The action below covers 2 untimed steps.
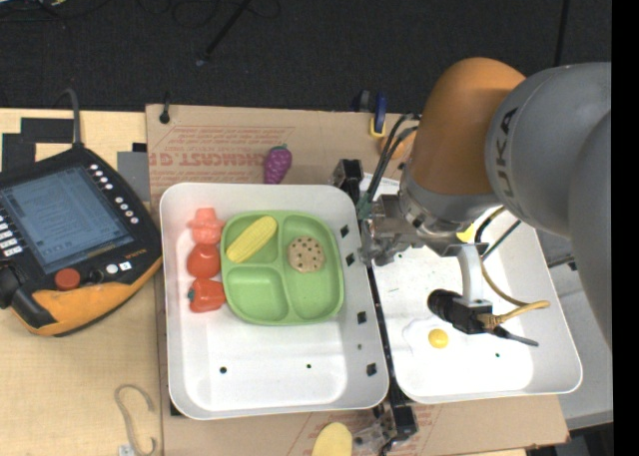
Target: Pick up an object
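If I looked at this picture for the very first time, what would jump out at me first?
Probably the big grey robot arm with an orange band, reaching in from the right over the right white bin. Next, the bright green divided plastic plate in the left white bin, with a yellow toy corn cob and a round speckled cookie in its compartments. A toy fried egg lies in the right bin.

In the left shallow white bin (262,374), a green divided plastic plate (272,296) is seen holding a yellow toy corn cob (250,237) and a round brown cookie (306,254). Red and pink toy pieces (204,259) lie just left of it. A toy fried egg (433,336) lies in the right white bin (544,364), near the grey arm (539,155).
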Available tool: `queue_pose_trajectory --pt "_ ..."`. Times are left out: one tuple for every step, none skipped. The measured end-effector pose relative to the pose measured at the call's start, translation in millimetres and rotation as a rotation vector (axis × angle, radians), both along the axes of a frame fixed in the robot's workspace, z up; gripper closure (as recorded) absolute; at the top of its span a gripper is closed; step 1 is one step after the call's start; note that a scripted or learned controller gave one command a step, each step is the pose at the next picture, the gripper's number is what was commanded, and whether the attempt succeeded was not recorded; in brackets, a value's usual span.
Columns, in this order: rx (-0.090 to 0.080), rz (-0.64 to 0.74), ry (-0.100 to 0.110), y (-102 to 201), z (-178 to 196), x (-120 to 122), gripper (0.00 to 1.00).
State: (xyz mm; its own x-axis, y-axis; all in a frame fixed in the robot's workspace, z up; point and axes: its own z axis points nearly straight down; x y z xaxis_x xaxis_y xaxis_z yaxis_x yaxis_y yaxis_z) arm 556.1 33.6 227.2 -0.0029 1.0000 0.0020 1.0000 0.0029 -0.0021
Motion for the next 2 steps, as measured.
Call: queue_pose_trajectory --pt "-0.001 -0.001 0.003 39.6 -9.2 -8.9 1.0" --pt "-0.002 0.001 0.0 39.1 -9.8 -1.5 1.0"
